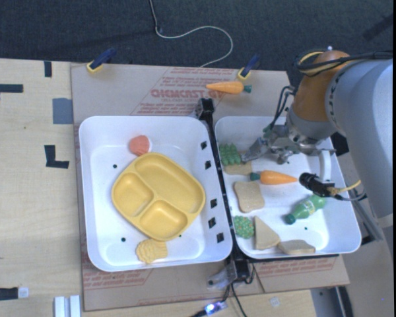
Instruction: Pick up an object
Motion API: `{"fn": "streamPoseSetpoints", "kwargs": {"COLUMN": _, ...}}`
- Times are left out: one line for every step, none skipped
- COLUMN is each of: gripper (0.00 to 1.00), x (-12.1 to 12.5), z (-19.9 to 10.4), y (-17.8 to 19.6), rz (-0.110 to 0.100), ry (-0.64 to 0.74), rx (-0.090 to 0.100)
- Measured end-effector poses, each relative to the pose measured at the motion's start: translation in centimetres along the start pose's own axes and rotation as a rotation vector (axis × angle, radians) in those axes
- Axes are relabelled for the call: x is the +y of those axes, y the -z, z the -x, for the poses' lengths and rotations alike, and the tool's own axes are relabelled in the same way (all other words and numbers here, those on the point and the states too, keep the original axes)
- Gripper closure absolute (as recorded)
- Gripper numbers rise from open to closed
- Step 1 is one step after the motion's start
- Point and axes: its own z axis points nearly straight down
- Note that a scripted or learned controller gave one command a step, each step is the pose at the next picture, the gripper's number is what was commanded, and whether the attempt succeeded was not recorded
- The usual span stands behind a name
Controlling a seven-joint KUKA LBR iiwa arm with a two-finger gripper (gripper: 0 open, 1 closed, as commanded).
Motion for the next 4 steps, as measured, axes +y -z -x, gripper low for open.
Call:
{"fn": "streamPoseSetpoints", "kwargs": {"gripper": 1.0, "x": 0.2, "z": -0.1, "y": 1.4, "rz": 0.004, "ry": 0.001, "rx": 0.003}}
{"fn": "streamPoseSetpoints", "kwargs": {"gripper": 1.0, "x": 1.1, "z": -0.9, "y": 6.7, "rz": 0.005, "ry": 0.001, "rx": 0.002}}
{"fn": "streamPoseSetpoints", "kwargs": {"gripper": 1.0, "x": 1.5, "z": -1.6, "y": 11.2, "rz": 0.005, "ry": 0.001, "rx": 0.002}}
{"fn": "streamPoseSetpoints", "kwargs": {"gripper": 1.0, "x": 1.6, "z": -1.7, "y": 14.4, "rz": 0.004, "ry": 0.0, "rx": 0.002}}
